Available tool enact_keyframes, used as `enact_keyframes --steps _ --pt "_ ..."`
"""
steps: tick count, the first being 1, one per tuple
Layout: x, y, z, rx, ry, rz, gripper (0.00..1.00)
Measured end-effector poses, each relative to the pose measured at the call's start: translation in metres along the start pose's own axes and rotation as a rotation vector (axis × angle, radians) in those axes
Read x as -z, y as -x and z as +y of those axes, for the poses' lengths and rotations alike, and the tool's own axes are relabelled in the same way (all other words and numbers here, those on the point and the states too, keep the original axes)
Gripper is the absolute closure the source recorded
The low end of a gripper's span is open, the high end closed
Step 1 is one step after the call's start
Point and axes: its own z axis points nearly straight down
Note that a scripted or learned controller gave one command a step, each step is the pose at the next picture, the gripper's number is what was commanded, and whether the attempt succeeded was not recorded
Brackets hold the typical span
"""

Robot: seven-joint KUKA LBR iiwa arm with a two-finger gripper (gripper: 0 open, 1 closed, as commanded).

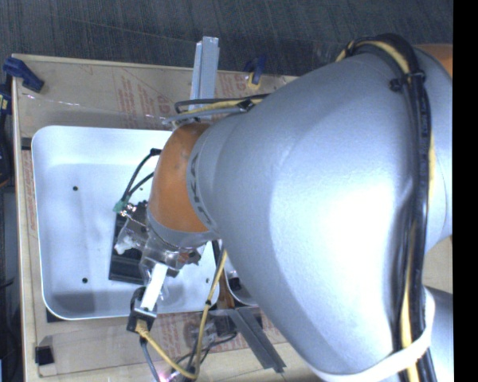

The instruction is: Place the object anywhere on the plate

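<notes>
White bin (pixel 64 213) w/ arm (pixel 327 213) down inside.

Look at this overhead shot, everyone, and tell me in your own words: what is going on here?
A big grey arm reaches in from the right across the bench. Its wrist, just past the orange band, hangs low over the left white bin. The claw is down near the bin floor, towards the near right part of the bin. From this angle it is not possible to tell whether the claw has anything in it, so the state of the placing job cannot be judged.
</notes>
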Motion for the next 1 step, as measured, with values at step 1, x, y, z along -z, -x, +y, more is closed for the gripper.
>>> enact_keyframes --steps 1 --pt "0.0091 0.0002 0.0006 0.004 -0.001 -0.002 1.0"
